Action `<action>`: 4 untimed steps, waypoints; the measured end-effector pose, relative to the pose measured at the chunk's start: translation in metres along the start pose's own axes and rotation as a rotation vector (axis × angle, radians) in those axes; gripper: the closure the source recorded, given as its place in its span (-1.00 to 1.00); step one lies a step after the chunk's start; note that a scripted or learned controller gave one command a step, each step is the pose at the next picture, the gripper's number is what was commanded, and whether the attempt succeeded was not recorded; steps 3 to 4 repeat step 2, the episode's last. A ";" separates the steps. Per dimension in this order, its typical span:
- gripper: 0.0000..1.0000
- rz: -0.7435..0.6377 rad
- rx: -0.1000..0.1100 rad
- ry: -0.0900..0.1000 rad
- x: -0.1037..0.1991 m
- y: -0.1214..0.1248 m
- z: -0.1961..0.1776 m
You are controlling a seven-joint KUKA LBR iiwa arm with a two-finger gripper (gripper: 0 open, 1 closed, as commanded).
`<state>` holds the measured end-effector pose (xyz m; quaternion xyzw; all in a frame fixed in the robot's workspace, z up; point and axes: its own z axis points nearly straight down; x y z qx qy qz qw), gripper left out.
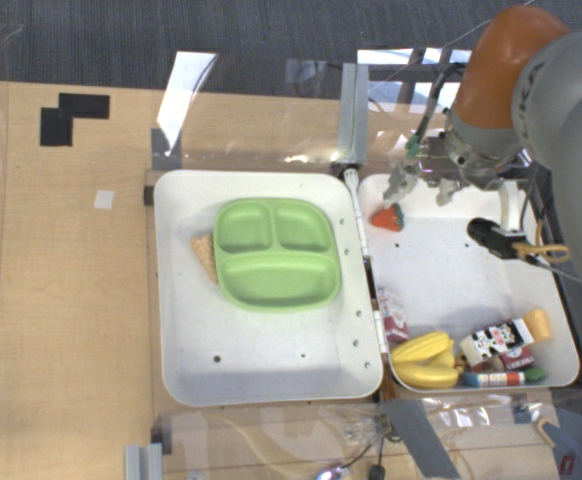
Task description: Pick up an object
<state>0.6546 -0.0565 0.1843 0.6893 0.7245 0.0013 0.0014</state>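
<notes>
My gripper (419,190) hangs over the back left corner of the right bin (441,268), open, with nothing between its fingers. One finger (397,185) points down just above a small red strawberry-like toy with a green top (386,219), which lies on the bin floor by the left wall. At the bin's front lie yellow bananas (426,359), a small printed box (501,340), markers (501,377), an orange piece (538,323) and a red-and-white packet (393,314).
The left bin (201,358) holds a green divided plate (274,253) with a tan waffle-like piece (204,256) against its left edge. A metal divider (363,268) separates the bins. The grey arm with its orange band (501,48) fills the upper right.
</notes>
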 end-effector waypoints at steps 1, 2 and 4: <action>-1.00 -0.012 -0.001 0.000 -0.029 0.013 0.090; 1.00 -0.019 -0.004 0.000 -0.027 0.015 0.081; 1.00 -0.019 -0.004 0.000 -0.027 0.015 0.081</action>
